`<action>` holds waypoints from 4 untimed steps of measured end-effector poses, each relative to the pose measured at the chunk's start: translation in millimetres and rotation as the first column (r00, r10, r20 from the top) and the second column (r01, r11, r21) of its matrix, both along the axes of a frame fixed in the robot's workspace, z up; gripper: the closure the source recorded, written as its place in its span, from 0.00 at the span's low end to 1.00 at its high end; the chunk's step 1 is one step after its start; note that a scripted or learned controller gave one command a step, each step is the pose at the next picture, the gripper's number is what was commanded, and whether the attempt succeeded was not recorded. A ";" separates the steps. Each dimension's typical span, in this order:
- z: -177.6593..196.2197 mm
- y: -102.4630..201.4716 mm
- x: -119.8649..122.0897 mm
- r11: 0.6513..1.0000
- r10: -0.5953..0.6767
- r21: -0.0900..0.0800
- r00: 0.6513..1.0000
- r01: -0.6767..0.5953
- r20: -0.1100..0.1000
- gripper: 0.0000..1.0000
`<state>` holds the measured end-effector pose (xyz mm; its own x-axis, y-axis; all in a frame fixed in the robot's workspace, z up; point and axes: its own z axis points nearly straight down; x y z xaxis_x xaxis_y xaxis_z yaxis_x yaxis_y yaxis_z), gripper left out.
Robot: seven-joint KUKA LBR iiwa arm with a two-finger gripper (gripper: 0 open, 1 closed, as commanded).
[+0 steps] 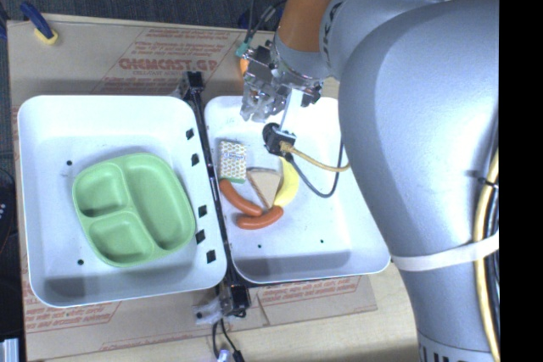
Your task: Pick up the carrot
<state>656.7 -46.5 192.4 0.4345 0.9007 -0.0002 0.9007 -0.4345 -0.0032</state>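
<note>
Right bin (356, 254) holds the clutter; left bin (42, 182) has a green tray (131, 208). Gripper (259, 108) hovers at the far rim, carrying nothing (finger spread unclear). Carrot (239, 195) lies beside banana (288, 182), awaiting descent.

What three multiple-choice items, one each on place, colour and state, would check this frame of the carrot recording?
1. Where does the carrot lie?
A. in the right bin
B. on the green tray
C. on the cardboard

2. What colour is the divided tray in the left bin?
A. blue
B. green
C. red

3. How does the gripper stand to the carrot?
A. lifting it
B. pressing on it
C. apart from it, nearer the bin's far end

Answers: 1 A, it lies in the right bin beside the banana. 2 B, the tray is pale green. 3 C, bare bin floor separates them.
</note>
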 end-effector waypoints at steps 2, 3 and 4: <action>-1.5 116.6 -35.4 0.892 -0.452 -0.003 0.892 0.452 -0.005 1.00; -1.2 115.7 -35.3 0.892 -0.453 -0.003 0.892 0.453 -0.004 0.00; -57.2 140.2 -47.8 0.898 -0.441 0.005 0.898 0.441 -0.003 0.00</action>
